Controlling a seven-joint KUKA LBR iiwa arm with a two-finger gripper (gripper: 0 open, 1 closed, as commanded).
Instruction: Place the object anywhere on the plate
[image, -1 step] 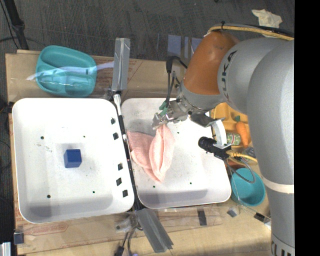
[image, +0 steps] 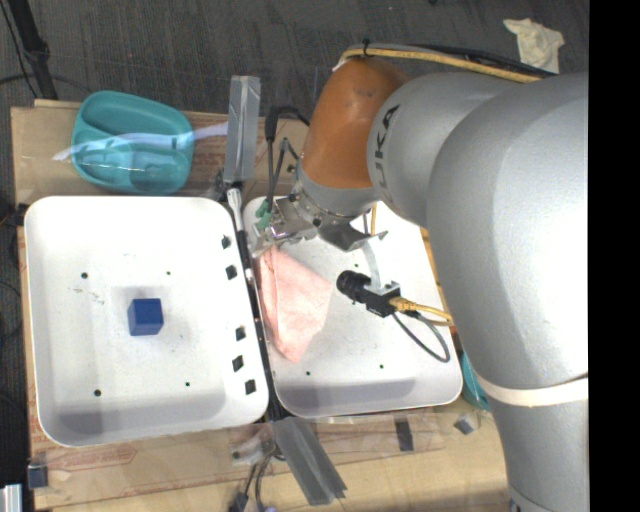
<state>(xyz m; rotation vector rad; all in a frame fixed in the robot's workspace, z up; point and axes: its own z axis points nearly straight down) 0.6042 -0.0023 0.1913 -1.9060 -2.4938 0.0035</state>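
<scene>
Two shallow white bins sit side by side on the wooden bench (image: 430, 470). In the left bin (image: 120, 240) we see a small blue cube (image: 146, 316) resting flat on the floor, a little left of the middle and well apart from every wall. In the right bin (image: 350, 385) a pink cloth (image: 295, 300) lies along the left wall, stretching from the far left corner towards the near side, with a fold down its length. The grey arm (image: 480, 200) reaches in from the right, and its gripper (image: 272, 228) is low over the far left corner of the right bin, at the far end of the pink cloth. We cannot tell whether it is open or closed, or whether it grips the cloth. Beyond the left bin, on the bench, lies a teal plastic scoop (image: 130, 142).
</scene>
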